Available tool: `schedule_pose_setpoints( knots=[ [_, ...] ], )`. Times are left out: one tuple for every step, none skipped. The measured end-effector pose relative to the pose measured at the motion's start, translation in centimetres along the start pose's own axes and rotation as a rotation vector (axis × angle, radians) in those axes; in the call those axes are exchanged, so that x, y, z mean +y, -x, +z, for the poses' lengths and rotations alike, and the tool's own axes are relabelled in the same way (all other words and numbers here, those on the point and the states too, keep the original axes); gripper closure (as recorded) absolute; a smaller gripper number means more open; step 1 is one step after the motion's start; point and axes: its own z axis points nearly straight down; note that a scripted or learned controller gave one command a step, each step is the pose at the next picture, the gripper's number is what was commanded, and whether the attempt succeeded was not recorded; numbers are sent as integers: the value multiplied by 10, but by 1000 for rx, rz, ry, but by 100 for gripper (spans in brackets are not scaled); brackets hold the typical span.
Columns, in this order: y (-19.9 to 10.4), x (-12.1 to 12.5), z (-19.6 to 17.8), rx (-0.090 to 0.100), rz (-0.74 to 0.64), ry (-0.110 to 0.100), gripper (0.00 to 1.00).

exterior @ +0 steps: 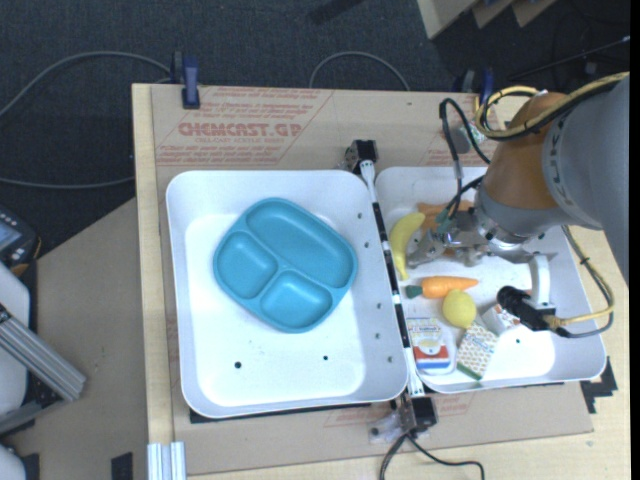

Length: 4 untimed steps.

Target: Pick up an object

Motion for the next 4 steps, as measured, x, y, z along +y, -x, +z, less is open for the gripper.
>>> schedule_pose_setpoints(
  knots=[
    [-1,-69,-5,-2,6,4,0],
    [-5,-105,-5,-3,4,8,0],
    [14,-32,-33,-8,1,21,0],
    [53,-93,-7,-4,10,5,0]
  ],
)
